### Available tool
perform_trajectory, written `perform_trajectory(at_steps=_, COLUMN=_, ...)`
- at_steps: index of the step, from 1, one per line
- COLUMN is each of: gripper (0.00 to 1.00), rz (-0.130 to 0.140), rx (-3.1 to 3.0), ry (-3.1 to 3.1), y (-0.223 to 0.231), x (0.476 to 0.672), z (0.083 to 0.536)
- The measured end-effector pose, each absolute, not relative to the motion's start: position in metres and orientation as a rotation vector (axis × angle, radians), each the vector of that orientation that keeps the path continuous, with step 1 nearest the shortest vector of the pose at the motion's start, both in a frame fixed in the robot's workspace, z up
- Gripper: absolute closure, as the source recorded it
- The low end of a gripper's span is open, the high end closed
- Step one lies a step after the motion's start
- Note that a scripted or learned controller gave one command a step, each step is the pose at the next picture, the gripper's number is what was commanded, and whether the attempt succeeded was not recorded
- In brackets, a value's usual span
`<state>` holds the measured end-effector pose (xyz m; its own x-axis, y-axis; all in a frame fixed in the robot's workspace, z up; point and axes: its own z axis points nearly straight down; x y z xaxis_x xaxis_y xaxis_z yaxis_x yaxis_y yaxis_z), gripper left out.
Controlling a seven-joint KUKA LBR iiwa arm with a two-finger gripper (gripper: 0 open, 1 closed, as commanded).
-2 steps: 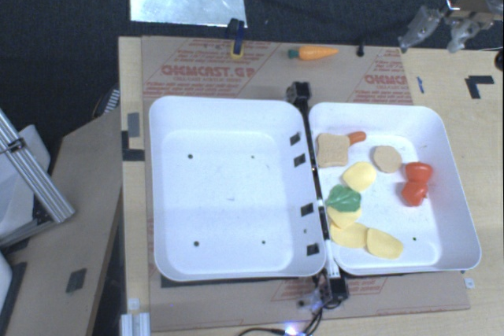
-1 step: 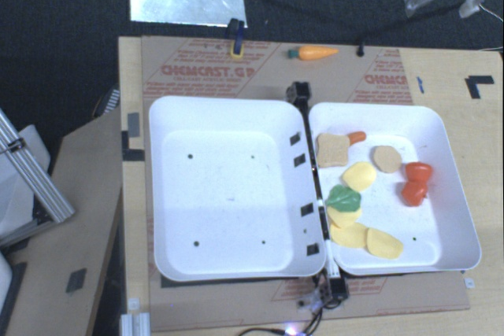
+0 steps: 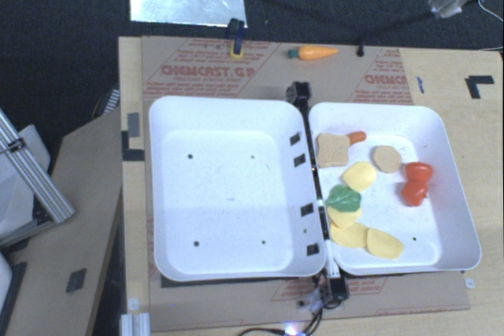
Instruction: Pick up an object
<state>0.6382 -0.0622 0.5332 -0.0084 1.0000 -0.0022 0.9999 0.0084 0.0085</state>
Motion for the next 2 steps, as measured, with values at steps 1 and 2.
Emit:
perform_trajectory(at_steps=1, gripper=1.00, rz=0.003, rx=2.213, ry=2.226, y=-0.0481, x=0.6695, z=0.5350)
perform_trajectory(at_steps=2, gripper=1.00, rz=0.002, rx=2.215, ry=2.224, y=-0.0447, x=0.6685, z=0.5352)
